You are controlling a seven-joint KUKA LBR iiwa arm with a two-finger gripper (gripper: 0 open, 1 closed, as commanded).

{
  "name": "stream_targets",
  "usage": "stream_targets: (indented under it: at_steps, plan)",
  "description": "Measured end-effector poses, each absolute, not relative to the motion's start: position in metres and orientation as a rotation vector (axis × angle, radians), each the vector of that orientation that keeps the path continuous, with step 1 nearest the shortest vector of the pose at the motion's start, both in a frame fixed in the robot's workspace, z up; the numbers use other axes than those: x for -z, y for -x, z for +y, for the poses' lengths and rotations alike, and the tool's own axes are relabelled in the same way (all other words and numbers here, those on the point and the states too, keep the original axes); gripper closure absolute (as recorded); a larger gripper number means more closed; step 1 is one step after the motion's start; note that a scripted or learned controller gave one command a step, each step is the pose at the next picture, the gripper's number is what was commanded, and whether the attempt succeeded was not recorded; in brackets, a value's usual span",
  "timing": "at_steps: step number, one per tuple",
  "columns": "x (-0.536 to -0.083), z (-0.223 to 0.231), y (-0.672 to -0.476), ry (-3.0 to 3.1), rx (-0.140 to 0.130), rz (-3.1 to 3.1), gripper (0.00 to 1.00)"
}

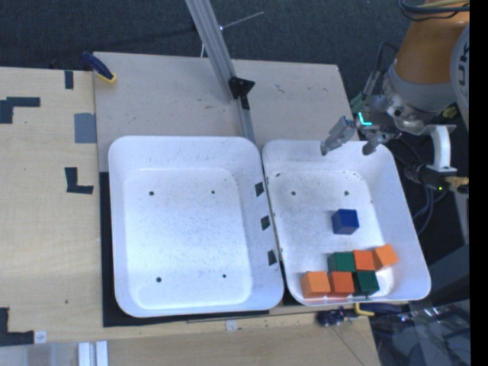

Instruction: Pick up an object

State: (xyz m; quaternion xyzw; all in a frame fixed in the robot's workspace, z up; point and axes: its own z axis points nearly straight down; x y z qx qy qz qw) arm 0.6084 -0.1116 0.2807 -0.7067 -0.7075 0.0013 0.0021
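Note:
A blue cube [345, 220] lies alone near the middle of the right bin [305, 181]. Along that bin's front edge sit several orange and green blocks: an orange block [315, 284] at the left, a green block [341, 262] behind it, and an orange block [385, 255] at the right end. My gripper [352, 141] hangs over the bin's far rim, well behind the blue cube, with its two grey fingers [335, 138] spread apart and nothing between them.
The left bin [183, 223] sits beside the right one. A slanted metal pole [217, 48] crosses the bench behind the bins. A blue and yellow tool [99, 66] lies at the bench's far left.

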Motion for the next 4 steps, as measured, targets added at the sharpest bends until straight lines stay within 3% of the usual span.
stream_targets:
  at_steps: [1,4]
  plan:
    - [-0.283,-0.112,-0.609,2.218,-0.001,-2.224,0.0]
    - [-0.115,-0.099,-0.596,2.217,-0.008,-2.219,0.0]
